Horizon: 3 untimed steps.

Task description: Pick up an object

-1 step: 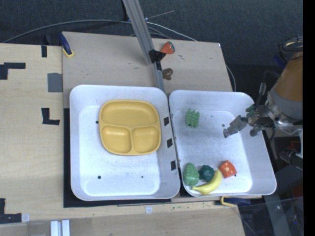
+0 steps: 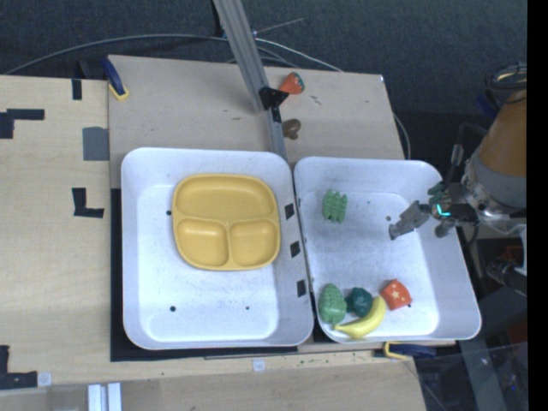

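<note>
The right bin (image 2: 445, 311) holds a light green ridged toy (image 2: 334, 205) near its far left. Along its near edge lie a green lumpy toy (image 2: 331, 301), a dark teal ball (image 2: 360, 300), a yellow banana (image 2: 366, 322) and a red-orange toy (image 2: 396, 294). My gripper (image 2: 423, 224) hangs over the right side of this bin, above bare floor, to the right of the light green toy and well behind the red-orange one. Its two dark fingers stand apart, open, with nothing between them.
A yellow divided plate (image 2: 227, 221) lies in the left bin (image 2: 137, 306). A grey pole (image 2: 244, 45) slants down to the bins' far edge, with a small orange item (image 2: 293, 82) beside it. Blue clamps (image 2: 114, 77) and cables lie on the bench behind.
</note>
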Each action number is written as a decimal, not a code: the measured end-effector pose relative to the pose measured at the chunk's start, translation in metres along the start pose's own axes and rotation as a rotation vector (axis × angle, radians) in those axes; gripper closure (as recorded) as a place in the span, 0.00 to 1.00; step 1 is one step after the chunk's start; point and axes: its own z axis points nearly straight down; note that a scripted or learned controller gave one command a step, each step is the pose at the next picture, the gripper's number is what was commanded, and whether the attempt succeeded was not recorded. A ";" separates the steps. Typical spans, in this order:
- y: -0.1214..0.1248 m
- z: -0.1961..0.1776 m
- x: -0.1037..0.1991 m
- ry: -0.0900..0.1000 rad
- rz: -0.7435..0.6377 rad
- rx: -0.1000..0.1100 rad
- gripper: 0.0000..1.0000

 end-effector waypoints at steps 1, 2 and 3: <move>-0.004 0.049 0.009 0.001 0.001 0.005 0.00; -0.006 0.114 0.009 0.001 0.001 0.007 0.00; -0.006 0.151 0.009 -0.002 0.001 -0.001 0.00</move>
